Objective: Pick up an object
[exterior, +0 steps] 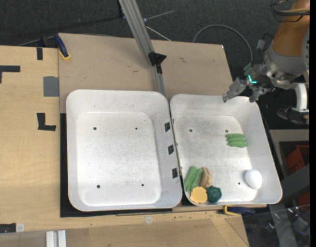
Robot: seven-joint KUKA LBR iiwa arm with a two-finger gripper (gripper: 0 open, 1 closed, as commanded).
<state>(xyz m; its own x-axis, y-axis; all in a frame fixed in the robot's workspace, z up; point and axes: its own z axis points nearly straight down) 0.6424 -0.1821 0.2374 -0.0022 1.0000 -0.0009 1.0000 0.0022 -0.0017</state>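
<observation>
The right bin holds several small objects. A green pod-shaped piece lies near its right side. A white egg-like ball rests at the front right. Along the front edge sit a green vegetable, a tan piece, a yellow piece and a dark green piece, bunched together. My gripper hovers over the bin's back right corner, well away from all of them, its two dark fingers spread open with nothing between them.
The left bin lies beside the right one. A slanted metal post rises behind the bins' shared edge. A cable loops on the board behind the right bin. The arm enters from the right.
</observation>
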